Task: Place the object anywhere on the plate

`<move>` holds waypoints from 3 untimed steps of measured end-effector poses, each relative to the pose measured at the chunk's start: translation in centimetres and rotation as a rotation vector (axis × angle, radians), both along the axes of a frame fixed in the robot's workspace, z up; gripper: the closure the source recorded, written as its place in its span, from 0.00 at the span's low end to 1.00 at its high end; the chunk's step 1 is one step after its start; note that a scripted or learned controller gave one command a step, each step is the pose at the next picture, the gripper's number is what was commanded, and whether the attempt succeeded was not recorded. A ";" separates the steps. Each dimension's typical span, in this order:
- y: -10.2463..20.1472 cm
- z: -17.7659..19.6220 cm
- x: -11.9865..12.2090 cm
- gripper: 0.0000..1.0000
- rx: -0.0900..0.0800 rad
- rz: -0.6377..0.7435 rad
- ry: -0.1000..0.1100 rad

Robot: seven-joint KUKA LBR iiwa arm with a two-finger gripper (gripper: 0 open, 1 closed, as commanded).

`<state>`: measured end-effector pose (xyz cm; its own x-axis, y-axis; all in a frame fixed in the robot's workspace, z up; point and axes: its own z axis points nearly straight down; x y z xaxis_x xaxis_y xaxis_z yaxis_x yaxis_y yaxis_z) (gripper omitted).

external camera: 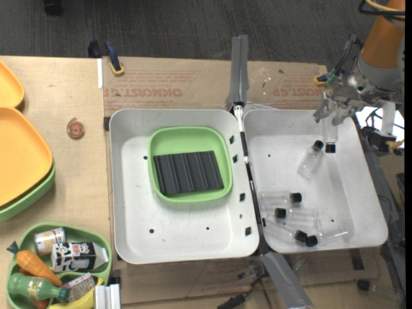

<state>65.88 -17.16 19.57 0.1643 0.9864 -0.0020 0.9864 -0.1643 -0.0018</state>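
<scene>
A clear vial (310, 161) with a black cap lies tilted in the right bin (360, 172), just beneath the pincer (330, 122), whose grip I cannot tell. The green plate (188, 138) sits in the left bin (129, 192).

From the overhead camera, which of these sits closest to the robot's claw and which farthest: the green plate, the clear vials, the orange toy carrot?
Measured from the claw:
1. Clear plastic vial with a black cap, just below the claw in the right bin.
2. Square green plate with a dark ridged mat, in the left bin.
3. Orange toy carrot, in the green bowl at the bottom left corner.
</scene>
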 end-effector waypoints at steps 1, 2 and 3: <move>0.0 0.0 0.0 0.00 0.000 0.000 0.000; 7.4 0.6 0.0 0.00 0.001 -0.201 0.001; 16.5 -0.5 -0.1 0.00 0.000 -0.259 0.002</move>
